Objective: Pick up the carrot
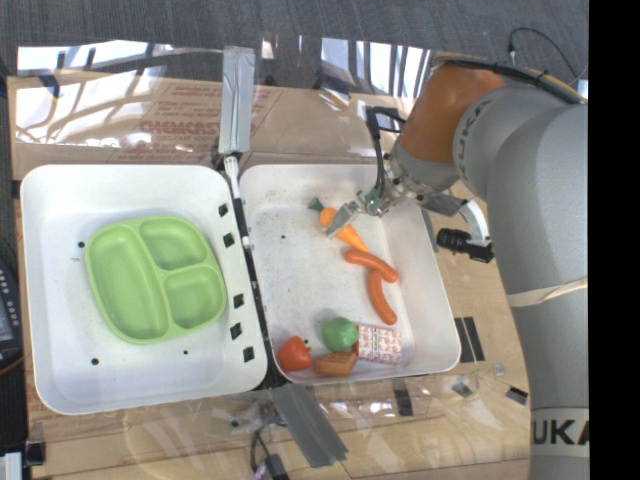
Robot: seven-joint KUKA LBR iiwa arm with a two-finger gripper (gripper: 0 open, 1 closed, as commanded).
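Watching the right bin, I see the carrot near its upper middle, green top toward the divider. My gripper sits right over the carrot, fingers splayed narrowly around it, though I cannot tell if they grip. Two sausages lie just below the carrot.

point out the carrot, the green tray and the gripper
carrot (pixel 340 226): camera view, on its orange body
green tray (pixel 155 278): camera view, on the ridge between its compartments
gripper (pixel 362 208): camera view, midway between its fingertips, right above the carrot
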